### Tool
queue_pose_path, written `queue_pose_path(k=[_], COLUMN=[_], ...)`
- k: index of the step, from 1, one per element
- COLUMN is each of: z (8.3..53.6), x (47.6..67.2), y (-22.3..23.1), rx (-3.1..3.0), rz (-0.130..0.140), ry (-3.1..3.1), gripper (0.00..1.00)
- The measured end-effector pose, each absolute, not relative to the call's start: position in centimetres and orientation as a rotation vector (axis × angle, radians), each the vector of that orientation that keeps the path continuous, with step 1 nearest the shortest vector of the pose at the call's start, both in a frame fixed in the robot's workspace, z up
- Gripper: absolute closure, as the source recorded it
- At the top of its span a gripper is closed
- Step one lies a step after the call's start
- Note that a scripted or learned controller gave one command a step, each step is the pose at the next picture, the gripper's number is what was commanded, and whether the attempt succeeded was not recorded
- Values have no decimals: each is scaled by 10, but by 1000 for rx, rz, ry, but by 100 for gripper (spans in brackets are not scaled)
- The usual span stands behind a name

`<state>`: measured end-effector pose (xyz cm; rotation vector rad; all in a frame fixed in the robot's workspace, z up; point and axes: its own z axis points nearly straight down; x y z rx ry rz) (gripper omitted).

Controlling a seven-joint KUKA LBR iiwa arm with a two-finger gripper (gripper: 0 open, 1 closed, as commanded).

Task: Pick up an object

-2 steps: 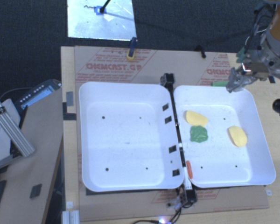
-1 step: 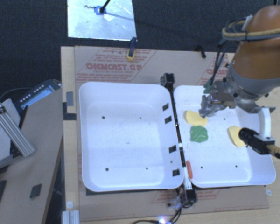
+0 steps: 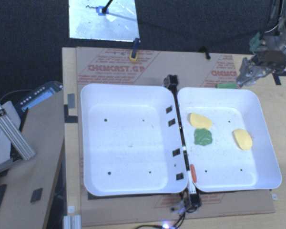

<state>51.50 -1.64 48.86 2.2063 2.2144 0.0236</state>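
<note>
The right bin (image 3: 264,128) holds three things: a yellow oval piece (image 3: 200,120) near its left wall, a green crumpled lump (image 3: 203,137) just below it, and a second yellow piece (image 3: 242,139) toward the right. My gripper (image 3: 250,76) hangs above the bin's far right corner, outside the rim, well away from all three. Nothing shows between its fingers.
The left bin (image 3: 93,104) sits beside the right one, joined by a black clip strip (image 3: 178,137). A small orange item (image 3: 193,173) lies by the divider near the front. A metal sheet (image 3: 103,13) lies beyond the bench, and a rail (image 3: 9,132) stands at the left.
</note>
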Motion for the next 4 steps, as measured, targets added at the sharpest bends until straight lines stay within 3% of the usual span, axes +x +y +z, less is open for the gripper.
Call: queue_pose_path(k=[1,2,3,4], z=[394,429,386,319], x=[485,489,510,485], y=[23,139,1,64], rx=[2217,2203,2234,2215], rz=[-7,11,-5,-4], ry=[2234,2240,2206,2234], gripper=[100,100,100,100])
